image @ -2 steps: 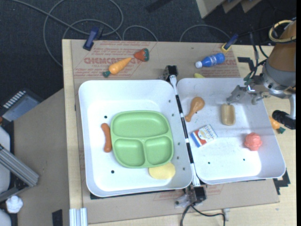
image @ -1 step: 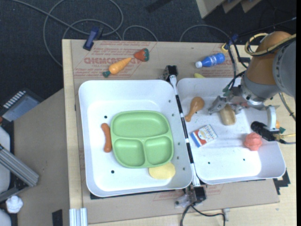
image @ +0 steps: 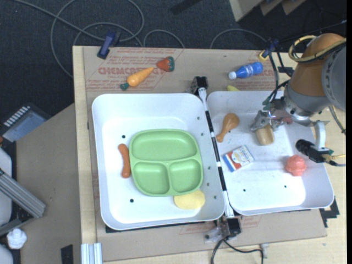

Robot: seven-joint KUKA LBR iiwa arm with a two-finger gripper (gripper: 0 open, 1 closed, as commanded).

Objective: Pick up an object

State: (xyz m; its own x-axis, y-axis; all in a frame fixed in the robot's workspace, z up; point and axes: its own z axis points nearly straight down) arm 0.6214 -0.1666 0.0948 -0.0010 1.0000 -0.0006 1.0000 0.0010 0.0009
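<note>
Arm in from 3 o'clock, gripper (image: 265, 123) low in the right bin (image: 308, 199), at its 12 o'clock area. A tan block (image: 265, 136) sits right under/at the tips, touching or nearly so. Open vs closed: can't tell, tips too small and dark. Nothing visibly lifted, so pick not done yet; prob. at the reach/grasp stage. Left to do: close on the block, raise. Other candidates in the same bin: drumstick (image: 227, 125) at 10, carton (image: 238, 158) at 8, pink ball (image: 296, 165) at 4.
</note>
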